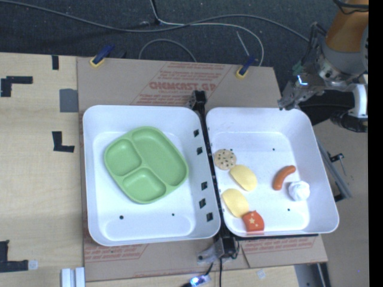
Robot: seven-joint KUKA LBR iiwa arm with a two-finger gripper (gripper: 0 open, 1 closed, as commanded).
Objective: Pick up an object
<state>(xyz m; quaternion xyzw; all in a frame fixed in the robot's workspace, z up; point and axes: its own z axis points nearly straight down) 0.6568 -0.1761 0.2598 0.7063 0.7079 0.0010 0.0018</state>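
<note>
1. Camera view, overall: two white bins sit side by side on a sheet of cardboard (179,82) on the bench, their inner rims touching along a dark clip strip down the middle.
2. The gripper (288,100) hangs just outside the far right corner of the right bin (263,127), above the rim and not over the bin floor. Can't tell if the claw is open or closed; it's dark and small against the background. Nothing visible in it.
3. The right bin holds all the loose stuff, bunched in the near half:
   - a round speckled cookie (225,158) close to the left wall
   - a pale yellow piece (243,177) just beside it
   - a second yellow piece (235,202) nearer the front
   - a red piece (253,221) touching the second yellow piece, almost at the front rim
   - a small orange sausage (284,177), tilted, over to the right
   - a white lump (298,191) touching the sausage's lower end
4. Room to move: the far half of the right bin is bare white floor. The sausage and white lump stand apart from the yellow pieces.
5. The left bin (99,220) has a green divided tray (145,164), sitting turned at an angle, with bare floor along the front and left walls.
</note>
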